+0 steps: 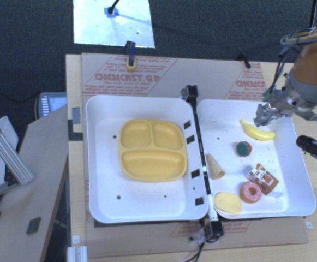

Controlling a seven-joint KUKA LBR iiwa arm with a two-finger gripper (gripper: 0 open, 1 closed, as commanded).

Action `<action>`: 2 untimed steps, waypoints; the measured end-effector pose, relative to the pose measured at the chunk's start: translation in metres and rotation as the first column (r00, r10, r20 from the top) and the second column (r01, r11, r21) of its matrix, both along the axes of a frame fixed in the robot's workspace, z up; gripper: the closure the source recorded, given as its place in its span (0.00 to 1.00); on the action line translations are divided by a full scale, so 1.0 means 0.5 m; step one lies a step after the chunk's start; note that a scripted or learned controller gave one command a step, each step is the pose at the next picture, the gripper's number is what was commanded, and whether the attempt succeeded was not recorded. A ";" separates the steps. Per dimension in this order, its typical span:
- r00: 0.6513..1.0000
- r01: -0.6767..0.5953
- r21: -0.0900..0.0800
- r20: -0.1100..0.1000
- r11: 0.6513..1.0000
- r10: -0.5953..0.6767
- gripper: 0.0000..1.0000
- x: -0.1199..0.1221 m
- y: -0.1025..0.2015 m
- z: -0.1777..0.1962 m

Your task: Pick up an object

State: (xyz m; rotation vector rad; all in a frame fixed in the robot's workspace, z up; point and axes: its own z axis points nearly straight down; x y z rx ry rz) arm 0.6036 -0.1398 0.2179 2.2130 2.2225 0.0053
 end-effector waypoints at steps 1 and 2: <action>1.000 -0.006 0.004 -0.005 1.000 0.006 1.00 0.008 0.118 -0.015; 1.000 -0.006 0.003 -0.003 1.000 0.006 1.00 0.018 0.215 0.009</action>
